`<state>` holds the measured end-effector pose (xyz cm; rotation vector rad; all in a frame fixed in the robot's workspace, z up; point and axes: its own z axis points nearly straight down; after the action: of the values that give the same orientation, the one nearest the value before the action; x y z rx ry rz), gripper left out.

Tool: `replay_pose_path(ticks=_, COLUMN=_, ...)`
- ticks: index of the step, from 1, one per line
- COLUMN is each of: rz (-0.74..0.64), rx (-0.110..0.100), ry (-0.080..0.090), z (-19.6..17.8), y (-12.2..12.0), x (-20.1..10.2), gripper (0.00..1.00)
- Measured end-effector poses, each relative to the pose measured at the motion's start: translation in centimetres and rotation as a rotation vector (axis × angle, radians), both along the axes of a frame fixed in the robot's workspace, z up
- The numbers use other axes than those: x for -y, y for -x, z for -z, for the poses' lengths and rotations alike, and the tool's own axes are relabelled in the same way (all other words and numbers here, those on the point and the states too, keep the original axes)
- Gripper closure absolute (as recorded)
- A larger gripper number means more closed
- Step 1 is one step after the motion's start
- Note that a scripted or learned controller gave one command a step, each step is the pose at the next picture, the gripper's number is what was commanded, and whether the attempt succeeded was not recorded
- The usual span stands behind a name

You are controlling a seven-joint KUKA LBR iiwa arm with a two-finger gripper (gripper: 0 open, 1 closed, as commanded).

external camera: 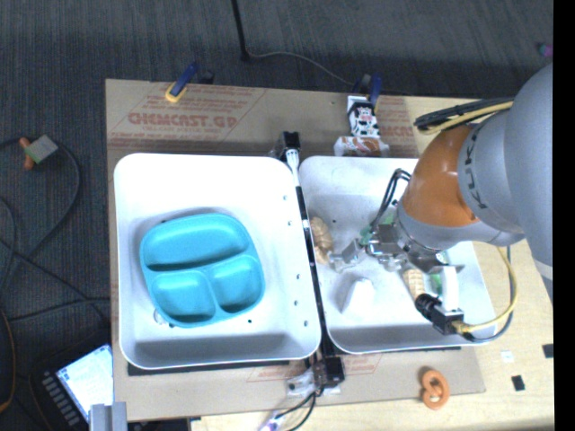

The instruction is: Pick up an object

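A blue divided tray [201,268] is lying in the left bin [135,182]. An orange ring [434,386] is sitting on the bench [180,119] below the right bin [334,178]. Black cables [241,25] are trailing across the dark carpet [90,25].

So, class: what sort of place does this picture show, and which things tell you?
Probably a robotics lab test bench: a grey-and-orange arm reaches over two white bins, clamps pin the board, and cables trail across carpet.

A robotics lab: a grey and orange industrial arm [476,187] reaches over a brown board desk [180,119] clamped at its edge, bearing two white bins [126,268], with loose cables [36,232] trailing across dark carpet floor [90,25]
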<state>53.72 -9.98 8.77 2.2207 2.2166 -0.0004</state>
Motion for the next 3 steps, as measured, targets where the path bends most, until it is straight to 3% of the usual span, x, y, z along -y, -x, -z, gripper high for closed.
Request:
replay_pose_path(ticks=1, rz=-0.002, rx=-0.001, ry=0.0, z=-3.9, y=-6.0, x=6.0, gripper=0.0)
replay_pose_path(ticks=2, rz=-0.001, rx=0.003, ry=0.001, z=0.0, y=-3.8, x=3.9, gripper=0.0)
replay_pose_path(ticks=3, rz=-0.001, rx=-0.004, ry=-0.002, z=-2.7, y=1.2, x=6.6, gripper=0.0)
